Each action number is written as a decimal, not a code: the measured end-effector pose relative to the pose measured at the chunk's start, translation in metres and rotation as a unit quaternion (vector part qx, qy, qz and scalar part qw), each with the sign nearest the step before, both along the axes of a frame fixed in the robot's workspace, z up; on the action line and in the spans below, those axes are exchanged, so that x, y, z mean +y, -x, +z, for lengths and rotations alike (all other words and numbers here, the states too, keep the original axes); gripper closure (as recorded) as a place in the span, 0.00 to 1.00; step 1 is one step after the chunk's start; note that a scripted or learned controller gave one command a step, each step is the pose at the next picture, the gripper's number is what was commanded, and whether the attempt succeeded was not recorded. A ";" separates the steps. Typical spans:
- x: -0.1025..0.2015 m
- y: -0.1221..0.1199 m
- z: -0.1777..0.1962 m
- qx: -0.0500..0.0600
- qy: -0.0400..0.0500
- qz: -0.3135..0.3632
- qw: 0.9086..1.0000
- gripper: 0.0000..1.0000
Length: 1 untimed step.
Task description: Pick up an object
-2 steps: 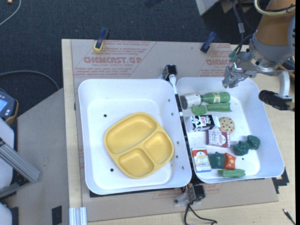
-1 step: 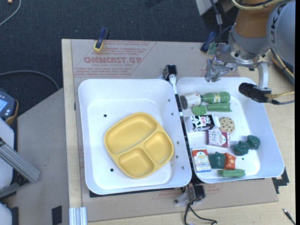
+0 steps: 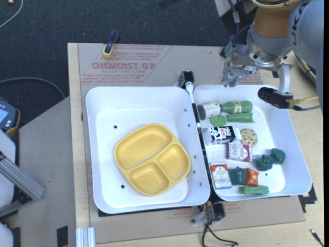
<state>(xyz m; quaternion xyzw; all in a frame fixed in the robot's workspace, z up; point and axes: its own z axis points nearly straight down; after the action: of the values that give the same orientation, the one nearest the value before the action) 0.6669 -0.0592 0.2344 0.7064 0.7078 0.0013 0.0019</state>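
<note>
At the near edge of the bench, a black clip with trailing cables [image 3: 211, 215] sits where the two bins meet. Just above it, the left bin [image 3: 103, 112] holds one thing: a yellow divided plate [image 3: 152, 159] with three compartments, lying flat and turned at an angle.

The right bin [image 3: 293, 148] holds a cluster of small toys. Along its near side lie a green pod [image 3: 255, 190], a red and orange carton [image 3: 220, 175], a dark green block [image 3: 238, 176] and a small red packet [image 3: 252, 176]. Farther in are two dark green lumps [image 3: 270, 159] touching each other, a pink and white box [image 3: 239, 152], a speckled cookie [image 3: 249, 136] and a black and white carton [image 3: 221, 134]. Toward the far side, a green bottle with a white cap [image 3: 226, 108] lies on its side, with green vegetables [image 3: 232, 119] just beside it.

The gripper [image 3: 237, 75] hangs over the far rim of the right bin, above the bottle and apart from every toy. Nothing is between its fingers; whether they are spread or pressed together cannot be told. A black part [image 3: 273, 96] juts over the bin's far right corner.
</note>
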 end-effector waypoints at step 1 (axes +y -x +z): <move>-0.011 0.005 -0.016 0.004 0.000 -0.002 1.000 1.00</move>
<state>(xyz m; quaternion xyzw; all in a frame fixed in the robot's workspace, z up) 0.6621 -0.0706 0.2182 0.7076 0.7066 -0.0012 -0.0009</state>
